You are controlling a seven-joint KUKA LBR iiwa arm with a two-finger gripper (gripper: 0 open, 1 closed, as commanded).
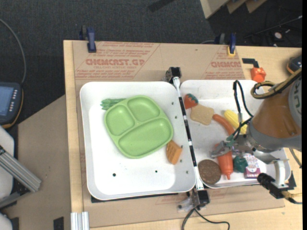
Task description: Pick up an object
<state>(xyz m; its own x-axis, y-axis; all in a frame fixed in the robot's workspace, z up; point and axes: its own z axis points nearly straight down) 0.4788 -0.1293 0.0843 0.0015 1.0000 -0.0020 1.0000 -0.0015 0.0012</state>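
Observation:
My gripper (223, 150) is low in the right bin (211, 86), reaching in from the right under the grey arm with its orange band. Its tip sits just above the top end of an orange toy carrot (226, 164), and I cannot see whether it touches it. A round brown patty (209, 171) lies left of the carrot. A green toy (239, 164) and a pink packet (251, 166) lie to the carrot's right. Further back are a bread slice (202, 114), a red toy (191, 100), an orange sausage (221, 121) and yellow corn (232, 117).
The left bin (96, 143) holds a green divided plate (138, 126), a green leafy toy (110, 102) at its back left and an orange-brown pastry piece (174, 152) near the divider. A black cable (237, 97) loops over the right bin's back.

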